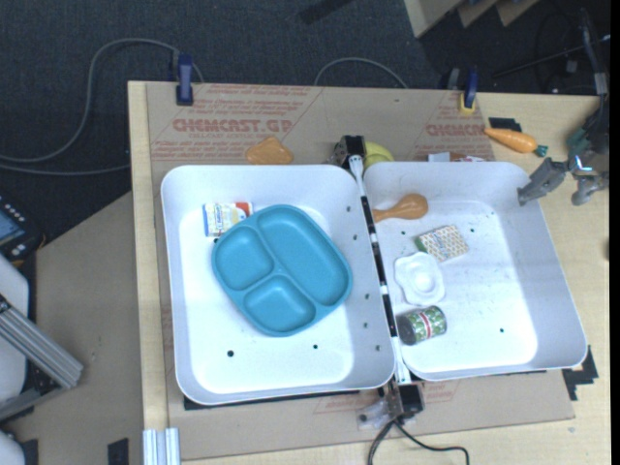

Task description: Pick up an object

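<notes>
Blue plate (281,268) fills the left bin (184,260). In the right bin (542,298) we see a wooden spoon (400,206), a white cup (420,280) and a green can (420,325) along its left edge. Our gripper (560,184) hovers at that bin's far right corner, jaws released and bare.

Red lettering ran across the brown board (291,114) on the worktop. At eleven o'clock it read roughly "CHEMCAST GP". At one o'clock a second print began "CHEMCAS", its end hidden. Smaller lines above each were too blurred to read.
</notes>
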Controlling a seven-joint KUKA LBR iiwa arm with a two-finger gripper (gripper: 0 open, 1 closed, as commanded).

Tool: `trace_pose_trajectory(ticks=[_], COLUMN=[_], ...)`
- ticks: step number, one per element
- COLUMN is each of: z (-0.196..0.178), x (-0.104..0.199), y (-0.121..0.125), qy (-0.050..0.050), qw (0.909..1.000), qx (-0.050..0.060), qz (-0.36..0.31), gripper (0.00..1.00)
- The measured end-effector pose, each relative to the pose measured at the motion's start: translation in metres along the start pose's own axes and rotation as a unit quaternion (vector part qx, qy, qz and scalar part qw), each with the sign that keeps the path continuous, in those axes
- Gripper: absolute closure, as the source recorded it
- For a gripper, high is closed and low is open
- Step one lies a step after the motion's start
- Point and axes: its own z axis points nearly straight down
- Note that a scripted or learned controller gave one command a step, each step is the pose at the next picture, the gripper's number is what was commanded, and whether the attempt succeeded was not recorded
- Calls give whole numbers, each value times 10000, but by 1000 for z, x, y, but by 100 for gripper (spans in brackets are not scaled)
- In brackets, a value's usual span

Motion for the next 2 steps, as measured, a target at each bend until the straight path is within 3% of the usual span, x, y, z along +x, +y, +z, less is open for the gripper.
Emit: trace_pose_trajectory(ticks=[1, 2], z=[106, 183], x=[61, 103], y=[23, 21], qy=[29, 17], qw=[10000, 10000], qx=[45, 31], qz=[-31, -19], gripper=[0, 0])
